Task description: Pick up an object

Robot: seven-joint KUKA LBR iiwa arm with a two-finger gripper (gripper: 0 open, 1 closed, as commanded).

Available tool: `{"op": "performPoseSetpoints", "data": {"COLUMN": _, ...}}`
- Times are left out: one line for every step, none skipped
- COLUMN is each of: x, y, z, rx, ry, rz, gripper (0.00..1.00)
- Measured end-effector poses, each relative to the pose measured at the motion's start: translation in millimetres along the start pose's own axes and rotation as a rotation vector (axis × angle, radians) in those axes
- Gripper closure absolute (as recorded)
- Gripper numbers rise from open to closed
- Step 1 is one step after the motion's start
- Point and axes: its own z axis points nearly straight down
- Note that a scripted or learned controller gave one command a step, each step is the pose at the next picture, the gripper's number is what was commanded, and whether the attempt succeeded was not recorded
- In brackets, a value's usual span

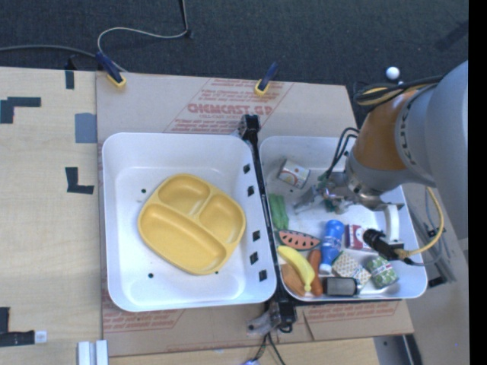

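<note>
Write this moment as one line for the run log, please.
arm: over right bin | gripper: low in right bin, near blue bottle | grasp: none visible | left bin: yellow divided plate | task: not done

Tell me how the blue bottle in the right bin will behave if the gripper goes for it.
The blue bottle looks rounded, so it may roll or slip between flat fingers. It looks like a small toy, so probably light and stiff. It lies packed among the banana and other toys, so a push would likely nudge its neighbours rather than send it far.
</note>
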Motion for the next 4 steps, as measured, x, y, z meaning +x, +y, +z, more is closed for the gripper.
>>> {"op": "performPoseSetpoints", "data": {"x": 33.8, "y": 23.3, "z": 0.4, "rx": 0.000, "ry": 0.000, "rz": -0.001, "gripper": 0.00}}
{"op": "performPoseSetpoints", "data": {"x": 31.9, "y": 35.7, "z": 0.7, "rx": 0.001, "ry": 0.001, "rz": 0.000, "gripper": 0.00}}
{"op": "performPoseSetpoints", "data": {"x": 27.1, "y": -16.6, "z": 0.2, "rx": 0.001, "ry": 0.000, "rz": 0.001, "gripper": 0.00}}
{"op": "performPoseSetpoints", "data": {"x": 32.5, "y": -36.2, "z": -0.4, "rx": -0.003, "ry": -0.003, "rz": 0.003, "gripper": 0.00}}
